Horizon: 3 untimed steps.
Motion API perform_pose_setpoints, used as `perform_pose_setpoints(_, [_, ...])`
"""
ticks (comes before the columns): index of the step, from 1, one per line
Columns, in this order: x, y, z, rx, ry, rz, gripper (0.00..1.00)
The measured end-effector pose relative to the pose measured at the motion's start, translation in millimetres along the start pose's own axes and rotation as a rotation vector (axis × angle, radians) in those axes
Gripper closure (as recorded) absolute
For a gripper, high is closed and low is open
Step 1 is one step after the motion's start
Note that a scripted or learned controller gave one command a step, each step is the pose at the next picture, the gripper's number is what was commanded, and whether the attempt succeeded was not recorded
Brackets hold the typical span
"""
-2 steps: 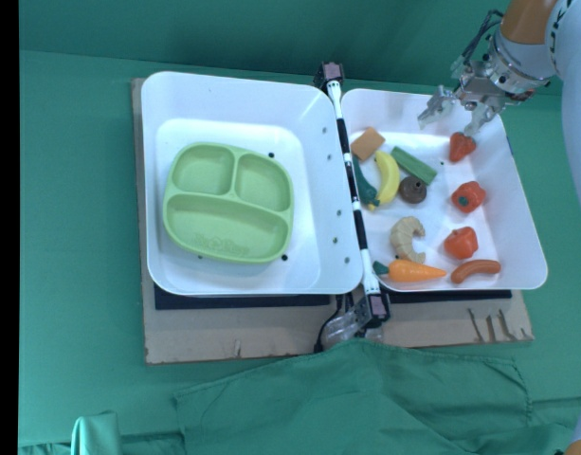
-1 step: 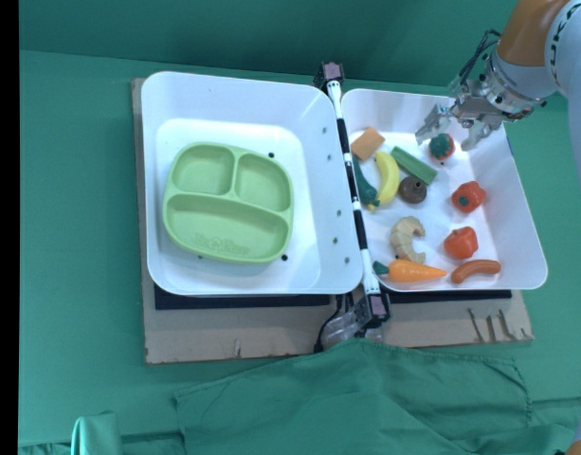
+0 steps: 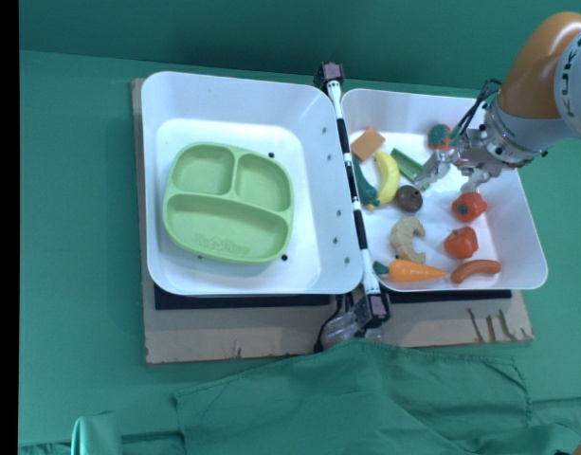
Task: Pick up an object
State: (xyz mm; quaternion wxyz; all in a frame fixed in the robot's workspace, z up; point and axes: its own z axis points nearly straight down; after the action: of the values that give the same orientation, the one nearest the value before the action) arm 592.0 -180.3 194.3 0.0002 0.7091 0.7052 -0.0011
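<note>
My gripper (image 3: 455,172) hangs open over the right bin (image 3: 523,218), with one finger (image 3: 431,170) near a brown round fruit (image 3: 408,198) and the other just above a red pepper (image 3: 468,206). Nothing sits between the fingers. Around it lie a banana (image 3: 388,175), a red-and-green strawberry (image 3: 440,137), a red tomato (image 3: 461,243), a beige croissant (image 3: 407,238), a carrot (image 3: 413,272) and a sausage (image 3: 475,270).
The left bin (image 3: 314,112) holds a green divided plate (image 3: 230,202). An orange wedge (image 3: 368,143), a green block (image 3: 407,162) and a dark green cucumber (image 3: 366,186) lie near the central divider (image 3: 352,188). Green cloth (image 3: 366,396) covers the bench in front.
</note>
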Motion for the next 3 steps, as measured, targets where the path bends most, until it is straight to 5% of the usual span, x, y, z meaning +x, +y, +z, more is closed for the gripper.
perform_pose_setpoints(1, [7.5, 54.0, -47.8, -0.014, -0.002, -0.006, 0.0])
perform_pose_setpoints(2, [54.3, 111.0, -39.8, -0.01, 0.001, -0.009, 0.0])
perform_pose_setpoints(3, [56.3, 97.8, 0.8, -0.011, -0.002, -0.003, 0.0])
